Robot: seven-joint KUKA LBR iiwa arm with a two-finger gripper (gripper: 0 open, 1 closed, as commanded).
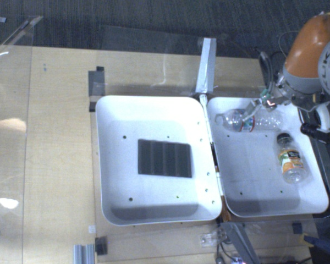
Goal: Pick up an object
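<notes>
The arm (pixel 313 48) enters at the upper right, its orange band and grey wrist partly cut off by the frame edge. The gripper (pixel 258 108) reaches down over the far edge of the right bin (pixel 264 205). Its fingers are thin, pale and blurred against the white bin floor; how far apart they stand cannot be made out, and nothing can be confirmed as held between them.

Directly at the fingertips, and spreading to either side of them, lies a clear plastic bottle (pixel 247 120) on its side along the far wall of the bin. Its transparent body merges with the white floor, so its outline is uncertain; a small patch of red and green shows near its middle. Whether the fingers touch it, straddle it or merely hang above it cannot be told.

Nearer the camera than the fingers, well apart from them, a second bottle (pixel 290 159) lies on its side with a dark cap toward the far wall and an orange and green label; this one is plainly legible.

Across the divider from the fingers, the left bin (pixel 115 202) carries a dark ribbed rectangular pad (pixel 165 158) at its centre.
</notes>
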